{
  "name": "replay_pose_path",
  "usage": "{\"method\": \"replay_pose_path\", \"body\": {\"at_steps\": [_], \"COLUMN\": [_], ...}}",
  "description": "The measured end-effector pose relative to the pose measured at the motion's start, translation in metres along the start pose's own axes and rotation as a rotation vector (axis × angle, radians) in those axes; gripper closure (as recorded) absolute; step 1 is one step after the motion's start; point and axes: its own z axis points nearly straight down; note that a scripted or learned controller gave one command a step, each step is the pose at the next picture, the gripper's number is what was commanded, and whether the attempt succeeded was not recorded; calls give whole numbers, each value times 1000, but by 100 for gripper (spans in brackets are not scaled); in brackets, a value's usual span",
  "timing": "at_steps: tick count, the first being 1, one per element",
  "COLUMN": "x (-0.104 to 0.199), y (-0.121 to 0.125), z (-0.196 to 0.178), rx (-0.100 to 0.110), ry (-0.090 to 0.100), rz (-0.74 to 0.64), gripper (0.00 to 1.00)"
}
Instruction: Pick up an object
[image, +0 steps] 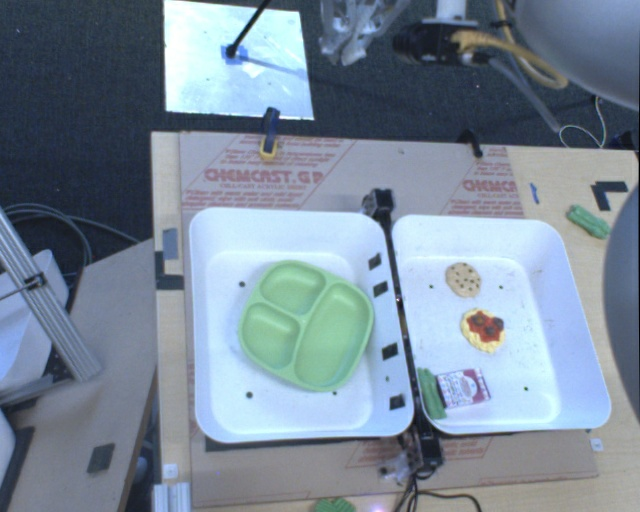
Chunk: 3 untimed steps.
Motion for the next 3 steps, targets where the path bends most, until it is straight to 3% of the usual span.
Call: {"method": "replay_pose_path", "body": {"at_steps": [1, 2, 3], "x": [36, 33, 7], "y": [-38, -70, -166], "z": [12, 11, 10], "rx": [5, 5, 6], "ry": [0, 0, 0], "rz": [0, 2, 1], "gripper": [100, 100, 100]}}
